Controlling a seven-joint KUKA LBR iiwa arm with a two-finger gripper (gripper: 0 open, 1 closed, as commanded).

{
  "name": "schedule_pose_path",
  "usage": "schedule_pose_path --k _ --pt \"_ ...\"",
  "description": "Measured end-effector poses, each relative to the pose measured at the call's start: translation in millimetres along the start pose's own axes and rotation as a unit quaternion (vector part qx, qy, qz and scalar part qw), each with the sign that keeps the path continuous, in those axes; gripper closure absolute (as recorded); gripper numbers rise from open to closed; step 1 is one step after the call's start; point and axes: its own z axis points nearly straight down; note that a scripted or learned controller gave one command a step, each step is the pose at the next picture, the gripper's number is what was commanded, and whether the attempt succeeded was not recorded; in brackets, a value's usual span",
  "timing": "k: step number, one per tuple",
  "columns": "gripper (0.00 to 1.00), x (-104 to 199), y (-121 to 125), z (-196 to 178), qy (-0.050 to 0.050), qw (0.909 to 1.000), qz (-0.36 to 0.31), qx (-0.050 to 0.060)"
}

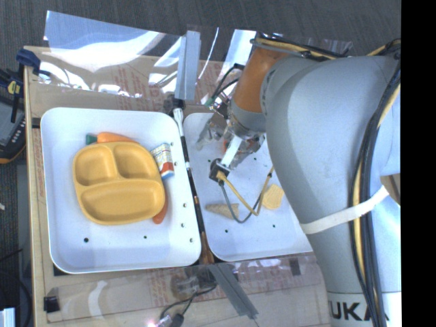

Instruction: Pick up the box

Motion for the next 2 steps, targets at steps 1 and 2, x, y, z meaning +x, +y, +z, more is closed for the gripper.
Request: schedule_pose_path --k 1,2 --pt "1.00 1.2 -0.9 -9.6 0.000 1.0000 -0.003 0.002" --pt "1.00 2.3 -2.2 -243.0 0.000 0.9582 -0.286 -0.005"
